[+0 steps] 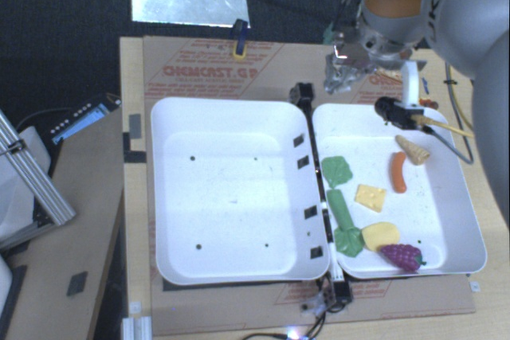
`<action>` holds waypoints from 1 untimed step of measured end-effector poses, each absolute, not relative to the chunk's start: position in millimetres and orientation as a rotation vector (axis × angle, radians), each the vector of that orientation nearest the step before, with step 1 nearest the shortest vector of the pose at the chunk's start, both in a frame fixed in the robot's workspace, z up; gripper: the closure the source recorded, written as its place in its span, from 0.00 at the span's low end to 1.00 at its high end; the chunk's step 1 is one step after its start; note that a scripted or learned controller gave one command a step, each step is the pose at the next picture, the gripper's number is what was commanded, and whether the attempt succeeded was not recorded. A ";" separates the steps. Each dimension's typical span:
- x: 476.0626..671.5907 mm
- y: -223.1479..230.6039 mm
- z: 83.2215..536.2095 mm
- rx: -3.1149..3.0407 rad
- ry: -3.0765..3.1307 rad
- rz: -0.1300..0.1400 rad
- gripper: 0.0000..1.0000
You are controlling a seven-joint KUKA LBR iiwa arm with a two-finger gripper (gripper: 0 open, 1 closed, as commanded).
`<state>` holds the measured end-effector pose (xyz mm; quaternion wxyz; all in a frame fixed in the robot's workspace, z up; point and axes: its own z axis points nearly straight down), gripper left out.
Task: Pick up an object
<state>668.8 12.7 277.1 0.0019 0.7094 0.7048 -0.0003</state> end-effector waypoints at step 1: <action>667.9 55.9 219.5 2.216 2.230 -0.002 1.00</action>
